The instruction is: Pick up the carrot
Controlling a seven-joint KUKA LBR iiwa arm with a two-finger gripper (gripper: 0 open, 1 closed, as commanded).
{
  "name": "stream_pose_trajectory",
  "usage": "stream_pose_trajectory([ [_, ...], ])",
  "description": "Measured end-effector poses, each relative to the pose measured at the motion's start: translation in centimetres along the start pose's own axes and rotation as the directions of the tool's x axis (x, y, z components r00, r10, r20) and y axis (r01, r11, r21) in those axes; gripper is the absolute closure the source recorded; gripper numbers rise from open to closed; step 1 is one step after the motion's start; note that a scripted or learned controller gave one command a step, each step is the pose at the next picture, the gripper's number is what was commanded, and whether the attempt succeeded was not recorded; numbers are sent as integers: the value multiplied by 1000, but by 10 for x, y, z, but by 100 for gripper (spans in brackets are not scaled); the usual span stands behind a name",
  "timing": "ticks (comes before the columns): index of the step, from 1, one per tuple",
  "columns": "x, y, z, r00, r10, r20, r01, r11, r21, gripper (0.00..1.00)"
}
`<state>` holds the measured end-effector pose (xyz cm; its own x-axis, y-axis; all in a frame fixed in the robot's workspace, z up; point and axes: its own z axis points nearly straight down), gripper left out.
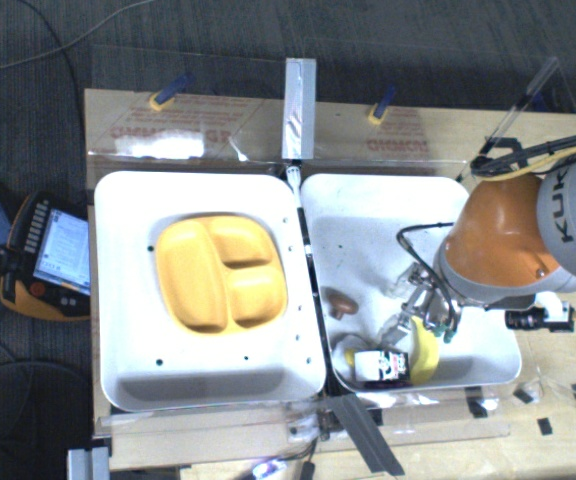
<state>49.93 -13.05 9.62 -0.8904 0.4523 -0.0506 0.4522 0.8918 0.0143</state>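
The bench (438, 128) is seen to be of pale wood, and it is set on a dark grey carpeted floor (388, 18) across which thin cables (38, 23) are trailed. At the far left, on the floor, a handheld control unit (43, 258) with a lit screen and an orange-and-black casing is laid. Along the back of the bench a clear panel (188, 128) is fixed, held by two clamps, one to the left (171, 91) and one to the right (380, 108), with a metal strip (300, 108) standing between them.

Two white bins are placed side by side, touching along their inner edges. In the left bin (128, 368) a yellow divided tray (221, 273) is laid near the middle.

The right bin (368, 208) is reached into by the grey arm with its orange band (498, 238), and the hand (413, 316) is lowered over the bin's near half. Whether the hand is apart or together cannot be told. Just below it a yellow curved object (427, 356) is lying, and beside that, against the near wall, a dark container with a white label (381, 366).

The carrot cannot be picked out with certainty; the likeliest candidate is a small reddish-brown piece (341, 305) lying in the left part of the right bin, apart from the hand.
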Motion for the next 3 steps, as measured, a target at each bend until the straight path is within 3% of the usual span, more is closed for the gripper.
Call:
stream_pose_trajectory([
  [1, 3, 18, -1, 979, -205, 5, 205, 979, 2, 0],
  [2, 4, 18, -1, 979, -206, 5, 206, 979, 1, 0],
  [3, -4, 9, -2, 868, -496, 5, 496, 868, -4, 0],
])
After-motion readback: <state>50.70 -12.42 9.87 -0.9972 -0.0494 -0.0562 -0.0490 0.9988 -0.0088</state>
